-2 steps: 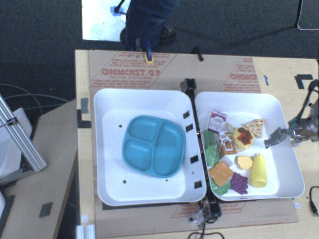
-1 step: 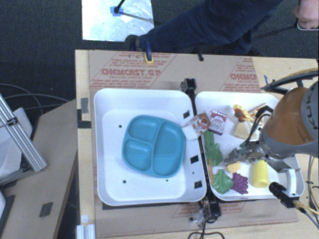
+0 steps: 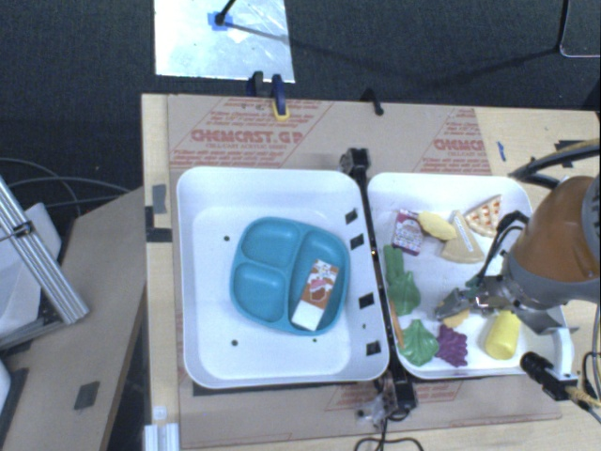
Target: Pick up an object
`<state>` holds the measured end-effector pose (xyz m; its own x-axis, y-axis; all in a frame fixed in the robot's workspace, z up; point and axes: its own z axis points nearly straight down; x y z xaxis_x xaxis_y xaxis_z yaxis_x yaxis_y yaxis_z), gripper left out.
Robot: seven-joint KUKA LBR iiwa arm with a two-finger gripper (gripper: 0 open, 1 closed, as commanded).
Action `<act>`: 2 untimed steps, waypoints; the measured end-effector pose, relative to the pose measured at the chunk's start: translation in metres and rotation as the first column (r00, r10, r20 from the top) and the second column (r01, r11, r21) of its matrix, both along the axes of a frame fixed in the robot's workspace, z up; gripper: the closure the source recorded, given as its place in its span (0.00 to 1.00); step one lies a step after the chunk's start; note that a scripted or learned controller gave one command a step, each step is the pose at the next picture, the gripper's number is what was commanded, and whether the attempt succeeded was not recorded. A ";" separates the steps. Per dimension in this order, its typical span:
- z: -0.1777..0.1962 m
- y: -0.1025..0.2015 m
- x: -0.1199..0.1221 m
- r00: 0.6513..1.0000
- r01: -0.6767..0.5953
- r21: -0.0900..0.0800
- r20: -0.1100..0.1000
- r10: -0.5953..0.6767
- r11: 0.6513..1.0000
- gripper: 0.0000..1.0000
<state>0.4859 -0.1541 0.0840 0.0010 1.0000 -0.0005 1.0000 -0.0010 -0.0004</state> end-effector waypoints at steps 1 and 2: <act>0.001 -0.011 0.001 1.000 -0.002 -0.001 0.003 0.002 1.000 0.00; 0.001 -0.032 0.002 1.000 -0.006 0.008 0.001 0.006 1.000 0.00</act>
